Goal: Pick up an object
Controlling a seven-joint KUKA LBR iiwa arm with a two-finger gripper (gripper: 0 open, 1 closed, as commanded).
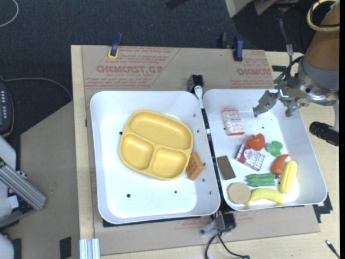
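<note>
Clutter fills the right-hand shallow white plastic bin [318, 169], so choosing a well-separated target matters most. The gripper [274, 102] hangs over that bin's upper right part, its two grey fingers spread apart with nothing between them. Nearest below it lies a small red-and-white printed carton [233, 122], flat and clear of its neighbours; I judge this the easiest pick, since the fingers can come straight down on either side without nudging anything. Further down, a red toy tomato [256, 142], a green toy broccoli piece [274, 147] and a red-and-white packet [250, 157] crowd together, and a yellow toy banana [265, 196] touches a round tan disc [239, 192], so those grasps risk catching two things at once. A good approach centres the fingers over the carton, aligns them across its narrower sides, descends to the bin floor, then closes. The left bin [105, 144] holds a yellow divided plastic tray [156, 144] with a brown block [195, 166] beside it.
</note>
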